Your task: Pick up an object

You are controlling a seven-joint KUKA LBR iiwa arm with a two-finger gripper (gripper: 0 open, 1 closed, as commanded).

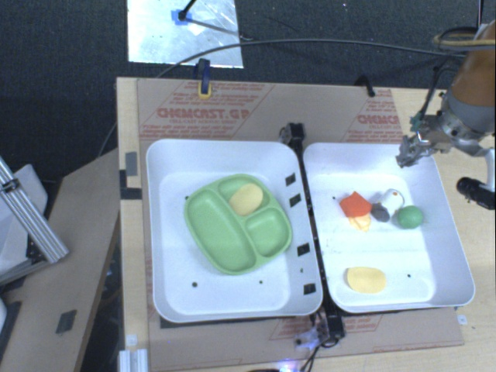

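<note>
Objects: five in right bin, one on green tray; tool grip unclear.

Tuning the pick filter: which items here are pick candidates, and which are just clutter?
Candidates, right bin:
orange block
small yellow piece under it
grey lump
white piece
green ball
yellow oval
gripper above the bin's far edge

Clutter:
green tray, left bin
yellow item in the tray
blue clamp
foil sheet
</note>
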